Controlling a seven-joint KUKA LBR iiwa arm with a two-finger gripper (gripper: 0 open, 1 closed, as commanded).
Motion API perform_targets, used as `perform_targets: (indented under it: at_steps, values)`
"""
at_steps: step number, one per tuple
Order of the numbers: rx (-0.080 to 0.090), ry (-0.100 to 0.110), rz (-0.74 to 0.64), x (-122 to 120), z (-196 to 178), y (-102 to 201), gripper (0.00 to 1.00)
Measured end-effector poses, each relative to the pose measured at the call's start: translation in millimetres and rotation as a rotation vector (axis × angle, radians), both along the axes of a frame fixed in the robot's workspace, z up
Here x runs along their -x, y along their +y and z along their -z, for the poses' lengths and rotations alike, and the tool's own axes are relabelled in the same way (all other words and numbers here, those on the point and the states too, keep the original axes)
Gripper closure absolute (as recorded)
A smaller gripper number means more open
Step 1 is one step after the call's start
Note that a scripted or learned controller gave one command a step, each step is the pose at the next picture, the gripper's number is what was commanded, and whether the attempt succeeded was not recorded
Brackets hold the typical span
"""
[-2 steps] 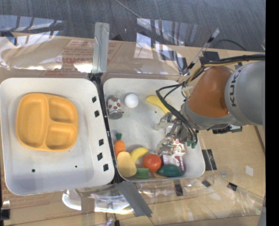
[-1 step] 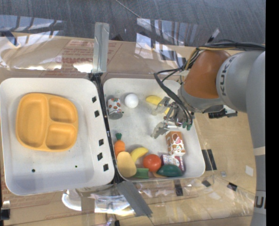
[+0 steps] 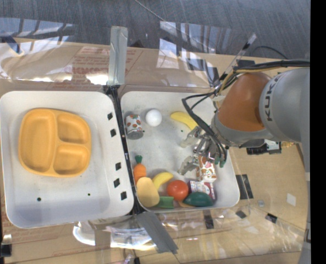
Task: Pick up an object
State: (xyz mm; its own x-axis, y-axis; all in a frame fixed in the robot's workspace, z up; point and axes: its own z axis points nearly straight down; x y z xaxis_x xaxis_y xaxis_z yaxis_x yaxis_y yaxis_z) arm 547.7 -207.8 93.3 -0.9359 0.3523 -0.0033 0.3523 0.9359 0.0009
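The grey arm reaches in from the desk's right edge, and its pincer [image 3: 198, 154] hangs low inside the right shallow white bin [image 3: 152, 100], close to that bin's right wall; whether its fingers are open or closed cannot be told. Open floor remains in the middle of this bin. A small printed can [image 3: 133, 125] and a white ball [image 3: 153, 117] sit near its far left corner, a yellow banana [image 3: 183, 120] beside them. Along the near wall crowd an orange carrot [image 3: 139, 171], a pale yellow pear-shaped toy [image 3: 147, 191], a red tomato [image 3: 177, 189], a green vegetable [image 3: 198, 199] and a red-and-white carton [image 3: 207, 172], the carton just beside the pincer. The left white bin [image 3: 53, 210] holds a yellow divided plastic tray [image 3: 54, 142], with bare floor toward its near edge.
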Motion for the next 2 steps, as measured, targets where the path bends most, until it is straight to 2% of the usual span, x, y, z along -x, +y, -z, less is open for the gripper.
perform_targets:
  at_steps: [1,2]
  values:
    - [0.0,-0.001,0.338,-70.7,-67.6,-2.1,0.0]
    - [-0.001,0.004,0.614,-102.2,2.2,-0.1,0.0]
